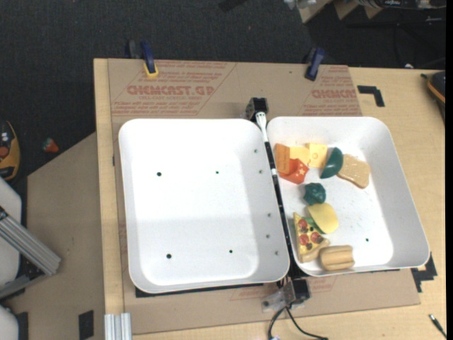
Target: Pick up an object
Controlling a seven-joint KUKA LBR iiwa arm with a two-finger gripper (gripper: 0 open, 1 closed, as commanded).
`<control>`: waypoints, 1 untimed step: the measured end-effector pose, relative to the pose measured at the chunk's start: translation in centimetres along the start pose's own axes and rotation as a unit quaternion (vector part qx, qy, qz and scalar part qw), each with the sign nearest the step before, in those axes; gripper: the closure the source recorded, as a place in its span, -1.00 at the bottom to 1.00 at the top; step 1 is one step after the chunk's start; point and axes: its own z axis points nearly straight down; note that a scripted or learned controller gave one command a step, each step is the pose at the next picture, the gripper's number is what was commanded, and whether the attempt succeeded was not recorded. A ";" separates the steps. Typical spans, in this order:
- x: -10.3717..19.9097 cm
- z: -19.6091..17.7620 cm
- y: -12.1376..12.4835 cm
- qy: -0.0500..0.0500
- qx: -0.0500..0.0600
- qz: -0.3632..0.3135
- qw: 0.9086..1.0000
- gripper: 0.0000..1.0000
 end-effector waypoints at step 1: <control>-20.6 1.0 -1.5 -0.006 0.010 0.013 1.000 1.00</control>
